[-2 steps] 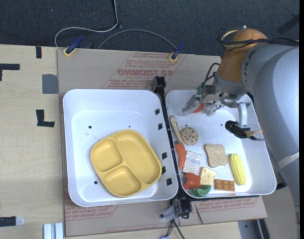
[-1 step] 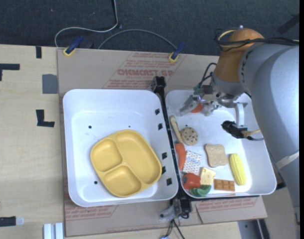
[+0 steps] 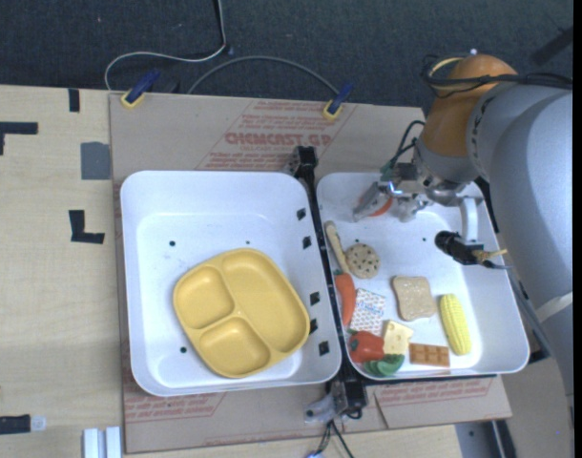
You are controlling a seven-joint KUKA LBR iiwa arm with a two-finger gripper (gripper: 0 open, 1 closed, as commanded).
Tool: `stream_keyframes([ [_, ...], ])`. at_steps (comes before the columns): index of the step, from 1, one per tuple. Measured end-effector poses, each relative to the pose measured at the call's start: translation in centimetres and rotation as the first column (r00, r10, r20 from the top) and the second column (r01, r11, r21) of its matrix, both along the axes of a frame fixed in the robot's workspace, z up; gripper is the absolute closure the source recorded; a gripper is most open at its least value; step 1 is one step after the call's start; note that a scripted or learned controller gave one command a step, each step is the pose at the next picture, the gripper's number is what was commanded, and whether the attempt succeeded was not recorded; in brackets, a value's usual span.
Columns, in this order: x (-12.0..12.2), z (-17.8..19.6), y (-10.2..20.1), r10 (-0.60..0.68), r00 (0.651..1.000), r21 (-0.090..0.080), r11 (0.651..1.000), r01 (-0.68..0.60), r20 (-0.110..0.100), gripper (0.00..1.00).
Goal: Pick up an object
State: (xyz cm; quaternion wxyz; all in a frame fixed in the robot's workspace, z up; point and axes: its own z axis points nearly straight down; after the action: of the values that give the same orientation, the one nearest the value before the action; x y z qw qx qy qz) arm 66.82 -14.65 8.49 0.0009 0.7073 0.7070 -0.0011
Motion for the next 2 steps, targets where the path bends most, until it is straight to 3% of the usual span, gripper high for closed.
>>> stream_keyframes([
  [1, -0.01, -0.05, 2.04, 0.002, 1.0, 0.0, 1.0, -0.002, -0.001, 0.0],
  [2, -0.02, -0.05, 2.09, 0.001, 1.0, 0.0, 1.0, -0.001, -0.001, 0.0],
])
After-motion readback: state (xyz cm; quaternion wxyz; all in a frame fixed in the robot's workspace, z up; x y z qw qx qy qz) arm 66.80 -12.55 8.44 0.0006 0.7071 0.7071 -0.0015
